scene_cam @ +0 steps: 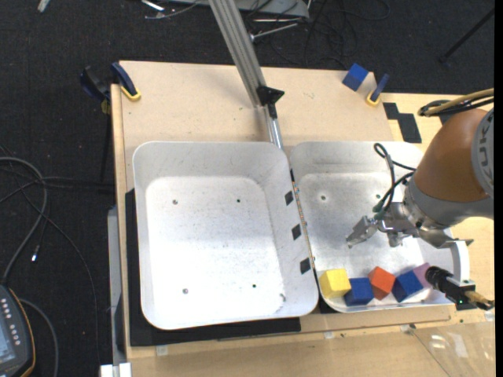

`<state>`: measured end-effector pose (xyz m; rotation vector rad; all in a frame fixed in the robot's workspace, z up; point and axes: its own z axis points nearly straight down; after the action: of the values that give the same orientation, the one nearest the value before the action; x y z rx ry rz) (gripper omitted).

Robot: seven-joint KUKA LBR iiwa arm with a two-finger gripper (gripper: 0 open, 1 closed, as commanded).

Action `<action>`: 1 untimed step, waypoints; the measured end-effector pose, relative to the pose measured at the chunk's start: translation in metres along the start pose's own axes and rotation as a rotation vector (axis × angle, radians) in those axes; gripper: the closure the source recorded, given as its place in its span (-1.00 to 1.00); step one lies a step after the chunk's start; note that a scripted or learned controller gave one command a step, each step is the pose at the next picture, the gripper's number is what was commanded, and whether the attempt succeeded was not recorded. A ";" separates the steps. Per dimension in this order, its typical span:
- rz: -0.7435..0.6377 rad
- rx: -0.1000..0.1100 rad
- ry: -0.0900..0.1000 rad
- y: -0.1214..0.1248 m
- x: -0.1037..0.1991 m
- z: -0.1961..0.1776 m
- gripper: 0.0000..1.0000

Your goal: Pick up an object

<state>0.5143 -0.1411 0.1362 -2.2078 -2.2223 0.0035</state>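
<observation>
**White bins, blocks bunched in the near corner**

White plastic made up both shallow bins on the wooden bench (196, 108). The left bin (157, 210) showed a bare speckled floor. At the bench's far-left corner sat a clamp (126, 83) with a blue and yellow grip, its body partly lost against the dark floor. A grey metal pole (240, 42) slanted in from the top edge — its upper end cut off by the frame — and came down to the seam between the bins.

The right bin (330, 171) held the blocks, all crowded along its near rim: one yellow block (335, 281), a blue block (360, 290) touching it, one orange-red block (383, 280), a second blue block (408, 285) and a pale pink piece (423, 272) largely hidden behind it, its shape hard to make out. That made five pieces in the bin, two of them blue. A third blue cube (356, 75) lay on the bench at the far right, next to a second clamp (376, 90).

The gripper (369, 230) stood over the right bin's floor, above and apart from the blocks, with nothing between its fingers; they looked parted, though glare blurred them. The arm's orange band (452, 155) ran off the right edge. No writing could be read.
</observation>
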 end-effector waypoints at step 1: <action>0.008 -0.006 -0.005 -0.017 -0.009 0.009 -1.00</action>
<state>0.4977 -0.1503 0.1268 -2.2226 -2.2184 0.0017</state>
